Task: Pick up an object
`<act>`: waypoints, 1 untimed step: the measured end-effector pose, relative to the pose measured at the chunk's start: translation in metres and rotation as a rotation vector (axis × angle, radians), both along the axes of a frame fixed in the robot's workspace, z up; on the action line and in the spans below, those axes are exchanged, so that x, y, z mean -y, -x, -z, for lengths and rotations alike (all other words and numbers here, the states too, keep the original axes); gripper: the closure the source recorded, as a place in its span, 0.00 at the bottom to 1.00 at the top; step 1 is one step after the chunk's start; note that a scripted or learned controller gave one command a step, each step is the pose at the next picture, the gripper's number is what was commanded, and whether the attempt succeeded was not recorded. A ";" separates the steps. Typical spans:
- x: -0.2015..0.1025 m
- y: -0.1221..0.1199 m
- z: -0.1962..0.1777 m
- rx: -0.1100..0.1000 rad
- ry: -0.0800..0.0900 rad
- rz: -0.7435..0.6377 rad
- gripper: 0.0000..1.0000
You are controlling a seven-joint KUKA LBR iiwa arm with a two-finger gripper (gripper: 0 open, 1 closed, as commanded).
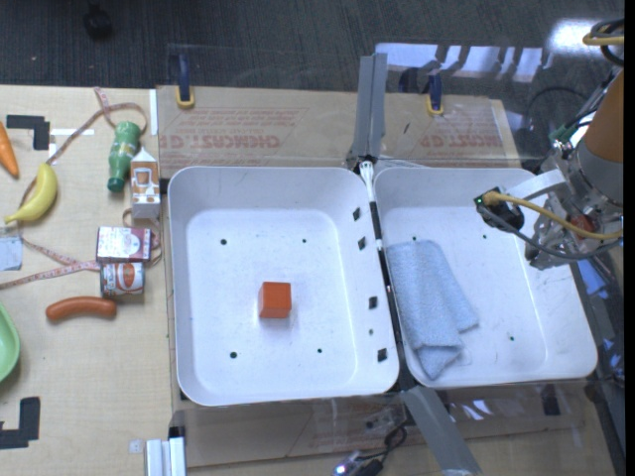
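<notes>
Here, two bins sit side by side: the left bin (198,206) holds one orange block (276,299), near its middle, and the right bin (556,355) holds one grey cloth (429,305), lying along its left wall. The arm (605,157) hangs over the right bin's far right edge, with the gripper (541,238) well apart from both things; whether it is open or closed I cannot tell.

The cloth looks soft and limp; it would likely sag and bunch, so a pinch on a raised fold near its middle seems best. The block looks stiff, light and flat-sided, probably the easier pick: close on two opposite faces.

Count: two bins, one cloth, one block.
</notes>
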State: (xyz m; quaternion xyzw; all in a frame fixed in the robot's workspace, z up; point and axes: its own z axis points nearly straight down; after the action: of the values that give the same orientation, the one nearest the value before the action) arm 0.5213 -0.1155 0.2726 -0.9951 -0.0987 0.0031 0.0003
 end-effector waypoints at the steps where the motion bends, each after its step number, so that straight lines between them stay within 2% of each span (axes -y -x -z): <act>1: -0.004 0.009 -0.011 0.001 -0.001 -0.009 1.00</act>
State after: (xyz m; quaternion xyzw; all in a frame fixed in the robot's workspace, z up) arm 0.5123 -0.1111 0.2835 -0.9947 -0.1031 0.0024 0.0005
